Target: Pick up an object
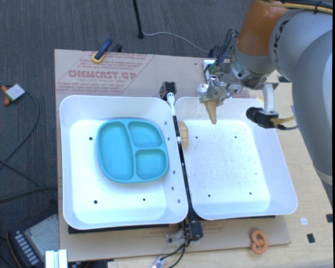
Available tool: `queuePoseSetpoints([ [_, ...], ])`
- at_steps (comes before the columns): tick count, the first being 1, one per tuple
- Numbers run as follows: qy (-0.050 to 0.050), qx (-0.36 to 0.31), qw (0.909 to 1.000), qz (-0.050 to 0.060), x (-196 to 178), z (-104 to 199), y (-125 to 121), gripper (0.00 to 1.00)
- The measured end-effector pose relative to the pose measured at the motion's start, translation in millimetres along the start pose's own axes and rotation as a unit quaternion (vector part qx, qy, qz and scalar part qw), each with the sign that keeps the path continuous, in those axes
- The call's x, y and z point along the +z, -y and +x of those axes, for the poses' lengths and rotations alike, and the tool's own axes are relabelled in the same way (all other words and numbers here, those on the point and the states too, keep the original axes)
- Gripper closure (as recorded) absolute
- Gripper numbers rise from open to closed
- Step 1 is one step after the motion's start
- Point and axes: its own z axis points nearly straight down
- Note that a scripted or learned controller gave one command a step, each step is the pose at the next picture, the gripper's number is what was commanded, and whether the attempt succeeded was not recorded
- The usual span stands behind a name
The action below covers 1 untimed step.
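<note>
Looking at: the gripper (213, 109) above the right bin's (279, 172) far edge.
Fingers: pressed together into one tan point, pinching nothing.
Object: a small tan block (182, 133), matte, at this bin's left wall.
Direction: left of and nearer than the fingers.
Left bin (70, 166): smooth blue divided plate (133, 150).

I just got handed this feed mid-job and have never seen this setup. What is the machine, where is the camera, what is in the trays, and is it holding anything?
One camera looks down at a slant on a bench. The grey arm with an orange band reaches in from the right; its hand hangs over the far edge of the right white bin. Its tips look closed to a point, with nothing visible between them. The left white bin holds a blue divided plate. A small tan block sits at the right bin's left wall.
</note>
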Motion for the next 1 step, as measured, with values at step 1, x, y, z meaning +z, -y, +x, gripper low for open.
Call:
queuePoseSetpoints([
  [1,0.001,0.0,1.0,0.0,-9.6,-0.3,-0.2,1.0],
])
